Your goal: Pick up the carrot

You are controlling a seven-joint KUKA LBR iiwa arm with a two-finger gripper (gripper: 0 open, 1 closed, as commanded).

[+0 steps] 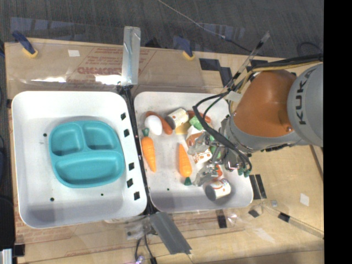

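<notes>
Two smooth, pointy orange carrots lie in the right bin (165, 199): one carrot (148, 153) by its left wall, another carrot (184, 160) mid-bin. The gripper (212, 172) hangs just right of it, fingers hidden in clutter.

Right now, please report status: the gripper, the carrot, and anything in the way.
Gripper low in right bin, among clutter. Two carrots: one by left wall, one mid-bin beside gripper. Neither held. Egg and small toys crowd the middle one.

We see a divided plate (87, 153) in the left bin (27, 202), two carrots (148, 153) side by side in the right bin (165, 202).
</notes>
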